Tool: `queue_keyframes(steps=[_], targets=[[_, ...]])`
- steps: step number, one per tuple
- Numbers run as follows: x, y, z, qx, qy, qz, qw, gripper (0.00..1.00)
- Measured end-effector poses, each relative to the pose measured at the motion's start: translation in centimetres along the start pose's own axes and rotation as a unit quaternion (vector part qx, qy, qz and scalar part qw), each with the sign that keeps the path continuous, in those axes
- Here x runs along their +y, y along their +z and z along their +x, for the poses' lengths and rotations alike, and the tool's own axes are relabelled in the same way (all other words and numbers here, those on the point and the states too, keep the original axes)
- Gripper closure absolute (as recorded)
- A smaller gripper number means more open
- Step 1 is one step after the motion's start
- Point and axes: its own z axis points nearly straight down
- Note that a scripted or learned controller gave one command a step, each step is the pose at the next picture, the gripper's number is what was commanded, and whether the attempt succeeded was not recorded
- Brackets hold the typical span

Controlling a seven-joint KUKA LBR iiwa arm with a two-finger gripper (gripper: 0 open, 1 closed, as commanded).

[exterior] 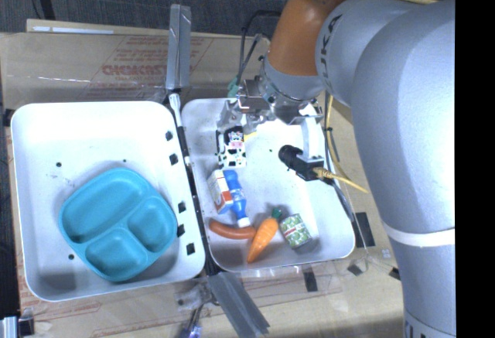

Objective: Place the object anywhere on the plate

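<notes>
Blue plate [117,224] lies bare in the bin well left of the gripper [234,130] | gripper low in right bin, seemingly clasping the cow-patterned carton [233,148], grip unclear | just below: milk box [223,189], sausage [230,229], carrot [263,238], green can [295,229]; divider wall between bins blocks transfer

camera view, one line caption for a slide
Tool over a cow-print carton in the right bin; blue plate waits left.
</notes>
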Motion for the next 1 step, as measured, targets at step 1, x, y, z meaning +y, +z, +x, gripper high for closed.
queue_keyframes(steps=[1], targets=[[-4.31,-2.28,3.67,0.0,-0.039,-0.001,0.9992,1.0]])
